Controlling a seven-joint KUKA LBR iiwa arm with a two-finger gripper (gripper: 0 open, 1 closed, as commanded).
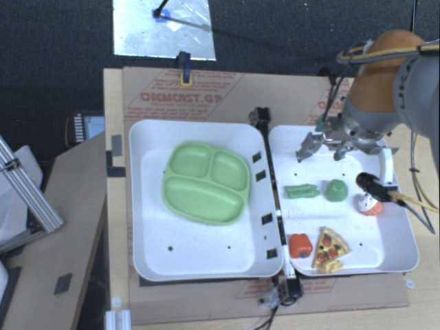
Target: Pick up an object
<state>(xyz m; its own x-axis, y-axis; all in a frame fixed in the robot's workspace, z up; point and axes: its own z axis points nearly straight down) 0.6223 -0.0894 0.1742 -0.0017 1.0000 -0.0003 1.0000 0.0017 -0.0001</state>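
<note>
Lying nearest the camera in the right bin (pixel 397 253) are a pizza slice (pixel 331 247), tan-crusted with red dots of topping, and a red pepper-like piece (pixel 300 245) just beside it on its left, close to the bin's front wall. Further back, near the middle of the same bin, sit a green elongated vegetable piece (pixel 301 191) lying on its side and a rounded green object (pixel 336 190) next to it, apart but near. At the right side of that bin a small orange-and-white object (pixel 370 205) is partly covered by a black part of the arm's tooling, so its shape is hard to make out.

Behind these, the gripper (pixel 322 150) hangs over the back part of the right bin, its two fingers spread apart with nothing between them; the tips are pale and blurred against the white floor, and whether they touch it cannot be told. The grey arm with its orange band (pixel 385 64) rises to the right and is cut off by the frame edge.

In the left bin (pixel 144 246) a light green divided plate (pixel 206 182) with three compartments lies flat, slightly turned. Beyond both bins, a brown cardboard sheet (pixel 206 91) with red lettering lies under them, and a shiny foil-like square (pixel 163 18) rests on the dark floor farthest away.
</note>
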